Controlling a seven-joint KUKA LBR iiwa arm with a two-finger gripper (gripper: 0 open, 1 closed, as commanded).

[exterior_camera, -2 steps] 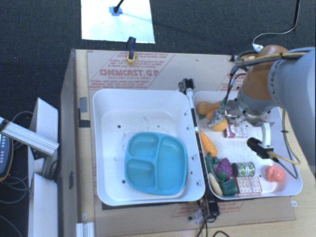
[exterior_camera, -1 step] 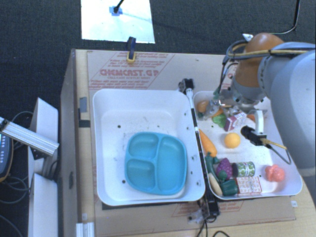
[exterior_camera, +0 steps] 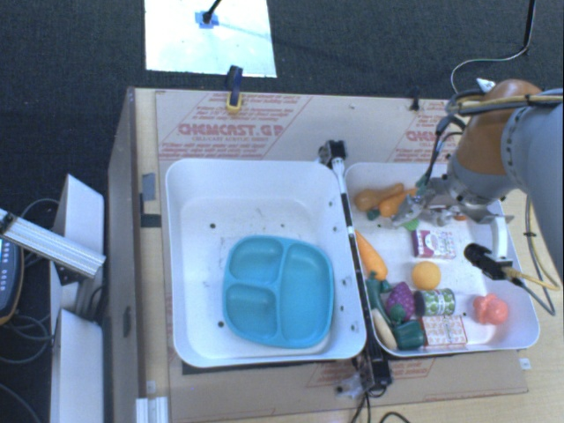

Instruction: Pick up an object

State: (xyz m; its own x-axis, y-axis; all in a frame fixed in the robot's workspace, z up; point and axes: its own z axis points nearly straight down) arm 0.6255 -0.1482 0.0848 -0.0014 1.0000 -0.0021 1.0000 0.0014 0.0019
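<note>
The right bin [exterior_camera: 520, 329] holds several toy foods: an orange piece [exterior_camera: 381, 198] at its back left, a small carton [exterior_camera: 434, 243], an orange ball [exterior_camera: 426, 275], a green can [exterior_camera: 437, 302], purple grapes [exterior_camera: 401, 299], a pink piece [exterior_camera: 490, 309], a carrot [exterior_camera: 371, 256] and a flat box [exterior_camera: 443, 331]. My gripper [exterior_camera: 421, 208] hangs low over the back of this bin, just right of the orange piece and above the carton. I see nothing clearly held in it.
The left bin [exterior_camera: 189, 201] carries a blue divided plate [exterior_camera: 278, 292]. A black clamp [exterior_camera: 335, 155] sits at the back where the bins meet. Cables [exterior_camera: 520, 276] trail along the right bin's right wall. The grey arm [exterior_camera: 520, 152] comes in from the right.
</note>
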